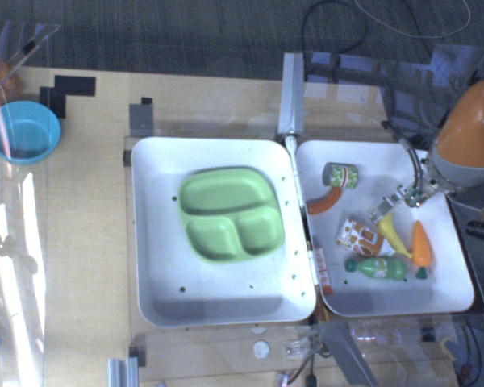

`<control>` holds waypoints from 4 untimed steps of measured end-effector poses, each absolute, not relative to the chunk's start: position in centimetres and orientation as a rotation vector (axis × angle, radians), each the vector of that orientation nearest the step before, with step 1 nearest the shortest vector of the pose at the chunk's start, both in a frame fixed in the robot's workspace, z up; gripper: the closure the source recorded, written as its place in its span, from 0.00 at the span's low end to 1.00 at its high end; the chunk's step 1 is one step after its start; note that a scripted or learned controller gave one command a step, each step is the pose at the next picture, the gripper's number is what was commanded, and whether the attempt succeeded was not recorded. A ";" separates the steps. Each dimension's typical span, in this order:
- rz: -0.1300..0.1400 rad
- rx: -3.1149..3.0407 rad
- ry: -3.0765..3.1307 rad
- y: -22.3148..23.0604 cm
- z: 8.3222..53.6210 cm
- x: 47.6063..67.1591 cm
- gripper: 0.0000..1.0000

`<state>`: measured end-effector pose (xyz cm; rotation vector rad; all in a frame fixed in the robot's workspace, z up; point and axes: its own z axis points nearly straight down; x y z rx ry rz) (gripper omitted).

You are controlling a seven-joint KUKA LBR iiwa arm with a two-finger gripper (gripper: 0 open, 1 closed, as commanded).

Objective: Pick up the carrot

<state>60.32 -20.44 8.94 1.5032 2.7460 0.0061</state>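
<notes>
Two bins: left (145, 297) holds a green tray (230, 214), right (460, 297) the carrot (420, 244); pincer (385, 210) state unclear.

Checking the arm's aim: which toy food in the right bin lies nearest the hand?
The yellow banana, directly below the hand. The orange carrot lies further right; the green bottle and the sausage are farther off.

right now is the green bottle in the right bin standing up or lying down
Lying down. The green bottle rests on its side on the floor of the right bin, its length running left to right, just below the carrot.
</notes>
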 end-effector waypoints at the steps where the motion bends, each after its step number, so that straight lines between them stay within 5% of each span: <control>1: 0.013 1.498 2.738 -20.3 10.3 60.7 1.00; 2: 0.013 1.497 2.738 -20.3 10.4 60.7 0.00; 3: 0.019 1.491 2.731 -20.2 11.7 61.0 1.00; 4: 0.008 1.918 2.475 -20.4 8.9 61.3 1.00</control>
